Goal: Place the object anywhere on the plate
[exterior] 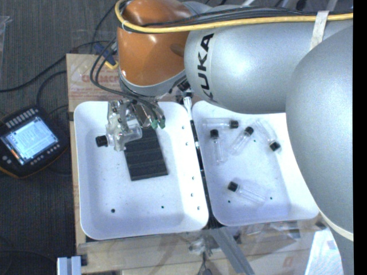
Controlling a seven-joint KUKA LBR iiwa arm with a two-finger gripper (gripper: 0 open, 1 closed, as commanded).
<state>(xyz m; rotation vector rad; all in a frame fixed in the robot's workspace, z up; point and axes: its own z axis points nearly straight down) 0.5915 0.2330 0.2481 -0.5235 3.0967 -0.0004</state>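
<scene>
I see the pincer (127,126) over the left bin (92,211), gripping a clear vial (114,135) just beside the black plate (146,156). I should move slightly right and lower gently before releasing.

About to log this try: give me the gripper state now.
Gripper: shut on a clear vial with a black cap, over the black plate's upper end in the left bin.
</scene>
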